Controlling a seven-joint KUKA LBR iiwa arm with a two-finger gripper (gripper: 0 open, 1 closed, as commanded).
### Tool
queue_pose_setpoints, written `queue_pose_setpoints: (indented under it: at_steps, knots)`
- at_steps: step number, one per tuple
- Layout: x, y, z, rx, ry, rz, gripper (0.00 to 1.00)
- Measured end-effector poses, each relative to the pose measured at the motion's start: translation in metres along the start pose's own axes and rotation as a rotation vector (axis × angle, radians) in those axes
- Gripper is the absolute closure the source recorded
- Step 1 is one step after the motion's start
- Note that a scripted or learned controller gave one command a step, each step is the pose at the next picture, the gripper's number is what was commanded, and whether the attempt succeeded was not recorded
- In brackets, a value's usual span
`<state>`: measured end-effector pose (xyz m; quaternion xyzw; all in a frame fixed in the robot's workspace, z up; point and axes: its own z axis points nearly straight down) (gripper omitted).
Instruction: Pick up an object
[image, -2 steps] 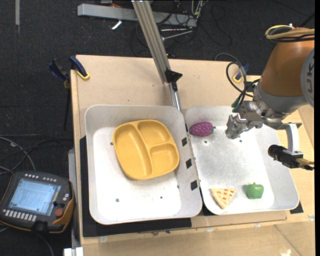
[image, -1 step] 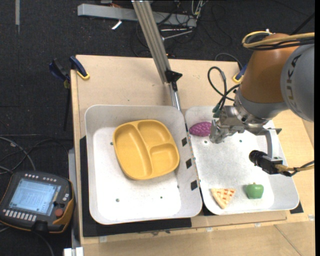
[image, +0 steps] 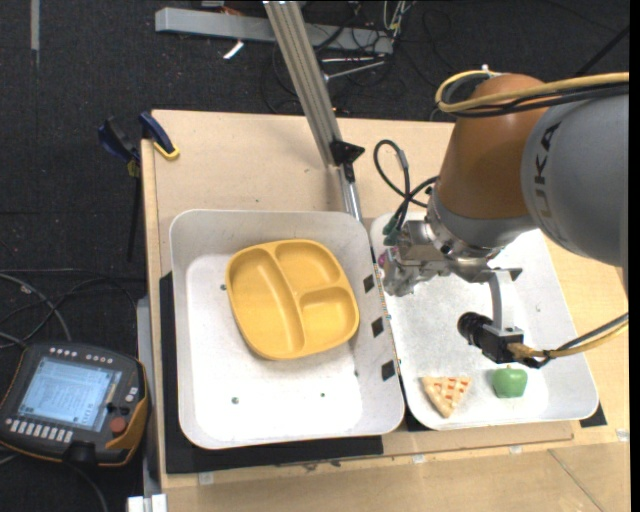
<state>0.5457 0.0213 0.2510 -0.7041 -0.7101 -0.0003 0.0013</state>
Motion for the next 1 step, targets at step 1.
queue_pose_setpoints:
  at_steps: [1]
  knots:
    - [0.0551, -0.0098, 0.0151, 0.001, -0.001, 0.0, 1.0]
